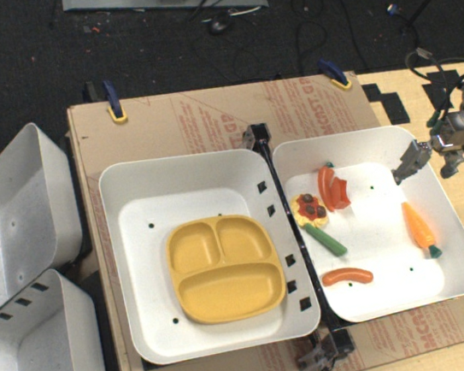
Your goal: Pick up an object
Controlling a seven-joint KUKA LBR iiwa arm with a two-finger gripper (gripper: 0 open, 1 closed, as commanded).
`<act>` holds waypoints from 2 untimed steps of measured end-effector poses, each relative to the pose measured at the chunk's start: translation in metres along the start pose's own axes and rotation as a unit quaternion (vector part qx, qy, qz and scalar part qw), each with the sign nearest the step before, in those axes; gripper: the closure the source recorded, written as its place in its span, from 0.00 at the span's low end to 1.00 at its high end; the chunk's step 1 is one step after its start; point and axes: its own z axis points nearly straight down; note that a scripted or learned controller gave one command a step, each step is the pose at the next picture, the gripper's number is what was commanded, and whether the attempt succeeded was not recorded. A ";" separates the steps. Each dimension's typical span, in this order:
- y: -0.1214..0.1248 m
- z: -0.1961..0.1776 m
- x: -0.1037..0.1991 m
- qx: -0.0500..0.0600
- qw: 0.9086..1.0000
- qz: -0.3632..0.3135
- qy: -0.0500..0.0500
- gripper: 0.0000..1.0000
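Observation:
The right bin (379, 305) holds several toy foods. A red pepper piece (333, 188) lies near its far left, with a small pizza slice (310, 208) and a green bean (326, 238) beside the divider. An orange-red sausage (347, 276) lies toward the front, and a carrot (421, 228) lies along the right side. My gripper (429, 165) hangs over the bin's far right rim, above and behind the carrot. It is open, its two dark fingers spread apart with nothing between them.
In the left bin (136, 238) sits a yellow divided plate (225, 268). A black divider (291, 232) runs between the two bins. Two spare white bins (18, 255) stand off the bench to the left.

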 end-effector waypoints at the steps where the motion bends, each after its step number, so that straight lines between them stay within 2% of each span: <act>1: 0.002 -0.007 0.001 -0.006 1.000 -0.002 -0.001 0.00; 2: 0.003 0.035 0.003 -0.005 1.000 -0.001 -0.001 0.00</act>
